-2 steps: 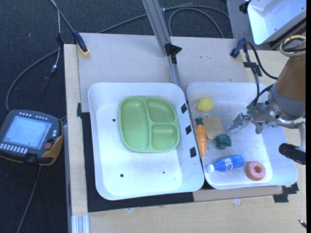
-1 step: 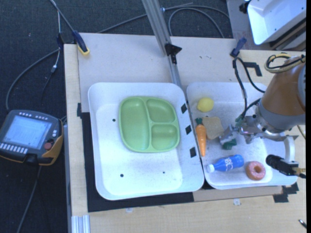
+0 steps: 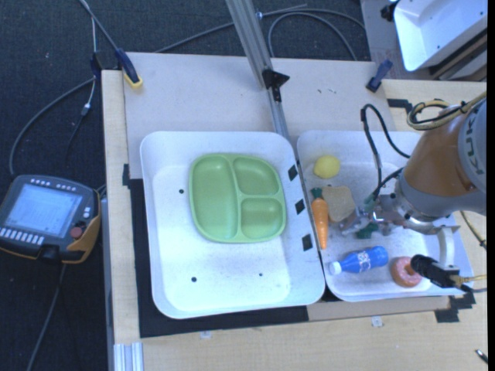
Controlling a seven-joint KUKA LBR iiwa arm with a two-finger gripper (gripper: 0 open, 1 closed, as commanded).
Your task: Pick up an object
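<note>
Divided plate in left bin; carrot, bottle in right bin.

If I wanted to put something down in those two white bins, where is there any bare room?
Most room is in the left bin: a broad bare strip along its near edge below the green divided plate, plus a narrower margin on the plate's left. The right bin is crowded: lemon, carrot, blue bottle, pink donut and the gripper fill it.

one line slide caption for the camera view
KUKA arm's gripper low in the right bin among lemon, carrot, bottle and donut; green tray in left bin.
</note>
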